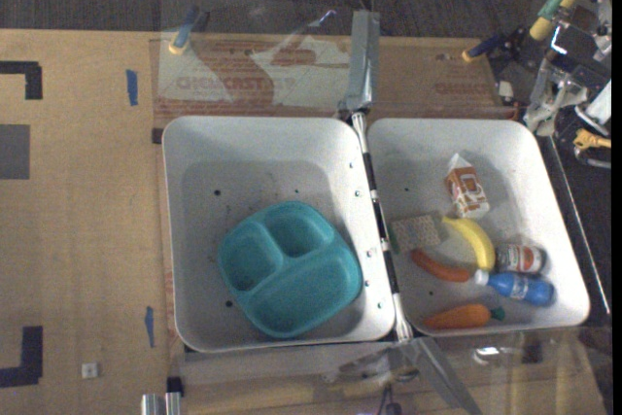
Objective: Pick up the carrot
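Note:
The carrot (459, 316) is orange with a small green tip pointing right. It lies flat near the front wall of the right bin (413, 160). Just above it sit a reddish sausage (439, 266) and a blue bottle (517, 288), both a little apart from it. Nothing covers the carrot.
The right bin also holds a banana (470, 241), a small red-labelled jar (519, 259), an orange-and-white carton (466, 191) and a speckled square pad (415, 230). A teal divided plate (290, 267) lies in the left bin (243, 160). Clamps and cables (564, 5) crowd the back right corner.

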Tool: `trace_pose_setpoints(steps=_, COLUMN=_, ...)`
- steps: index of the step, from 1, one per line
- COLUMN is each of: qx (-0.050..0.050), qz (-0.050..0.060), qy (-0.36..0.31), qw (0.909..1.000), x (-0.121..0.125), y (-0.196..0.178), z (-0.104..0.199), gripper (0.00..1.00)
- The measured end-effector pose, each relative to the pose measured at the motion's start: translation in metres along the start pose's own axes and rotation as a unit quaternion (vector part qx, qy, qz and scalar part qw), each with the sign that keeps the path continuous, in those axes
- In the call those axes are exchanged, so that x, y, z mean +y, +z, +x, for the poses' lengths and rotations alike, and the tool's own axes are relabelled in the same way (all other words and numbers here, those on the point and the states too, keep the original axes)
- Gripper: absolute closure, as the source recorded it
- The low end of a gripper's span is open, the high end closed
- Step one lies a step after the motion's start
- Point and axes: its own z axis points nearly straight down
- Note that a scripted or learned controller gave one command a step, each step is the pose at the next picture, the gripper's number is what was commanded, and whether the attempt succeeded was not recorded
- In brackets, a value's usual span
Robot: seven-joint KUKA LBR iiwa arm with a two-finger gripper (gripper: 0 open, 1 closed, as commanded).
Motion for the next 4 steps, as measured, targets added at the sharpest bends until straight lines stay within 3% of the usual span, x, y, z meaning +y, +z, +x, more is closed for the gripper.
trace_pose_setpoints(steps=2, qx=-0.002, qz=-0.002, qy=-0.007, qw=1.0, x=-0.001, y=-0.02, z=0.005, gripper=1.0)
trace_pose_setpoints(steps=3, qx=0.0, qz=-0.002, qy=-0.314, qw=0.9493, x=0.054, y=-0.001, z=0.038, gripper=1.0)
trace_pose_setpoints(steps=4, qx=0.001, qz=0.001, qy=-0.428, qw=0.9037, x=0.041, y=0.025, z=0.056, gripper=1.0)
